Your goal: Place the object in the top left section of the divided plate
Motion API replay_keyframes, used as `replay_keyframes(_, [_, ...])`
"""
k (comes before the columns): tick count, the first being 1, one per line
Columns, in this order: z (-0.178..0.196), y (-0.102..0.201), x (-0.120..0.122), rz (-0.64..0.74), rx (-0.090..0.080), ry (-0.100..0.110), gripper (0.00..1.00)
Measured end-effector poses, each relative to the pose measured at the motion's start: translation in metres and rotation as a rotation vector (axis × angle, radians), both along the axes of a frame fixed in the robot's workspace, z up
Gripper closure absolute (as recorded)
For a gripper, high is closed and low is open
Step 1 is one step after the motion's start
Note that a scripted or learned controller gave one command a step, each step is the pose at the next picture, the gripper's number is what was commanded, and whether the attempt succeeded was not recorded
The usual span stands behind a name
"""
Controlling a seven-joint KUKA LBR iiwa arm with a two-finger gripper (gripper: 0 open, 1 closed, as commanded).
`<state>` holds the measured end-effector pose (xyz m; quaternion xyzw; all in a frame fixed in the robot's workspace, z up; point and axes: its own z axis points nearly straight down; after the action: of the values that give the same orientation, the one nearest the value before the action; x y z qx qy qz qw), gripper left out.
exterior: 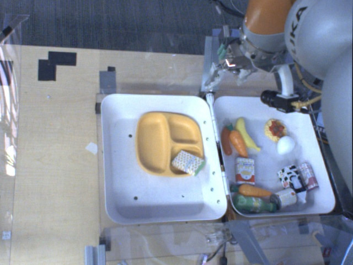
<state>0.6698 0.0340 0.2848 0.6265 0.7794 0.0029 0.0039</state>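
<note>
- The gripper [231,59] hangs above the worktop [60,148] behind the two bins, near their shared edge; I cannot tell if it is open or closed.
- The left bin [118,203] holds the yellow divided plate [157,145].
- A patterned sponge [187,162] lies on the plate, in its lower right section.
- The right bin [325,195] holds a carrot [238,142], a banana [246,134], an egg [285,145], a small can [245,170] and a green bottle [253,203].

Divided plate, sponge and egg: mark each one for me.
divided plate [154,142]: camera view, floor of its large section.
sponge [187,162]: camera view, middle of its patterned top.
egg [285,145]: camera view, middle of its white shell.
</note>
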Motion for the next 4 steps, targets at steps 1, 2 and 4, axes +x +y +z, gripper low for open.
replay_keyframes(1, [0.0, 0.0, 0.0, 0.0, 0.0, 0.0, 0.0])
replay_keyframes(2, [0.0, 0.0, 0.0, 0.0, 0.0, 0.0, 0.0])
replay_keyframes(4, [-0.086, 0.032, -0.029, 0.233, 0.001, -0.003, 1.0])
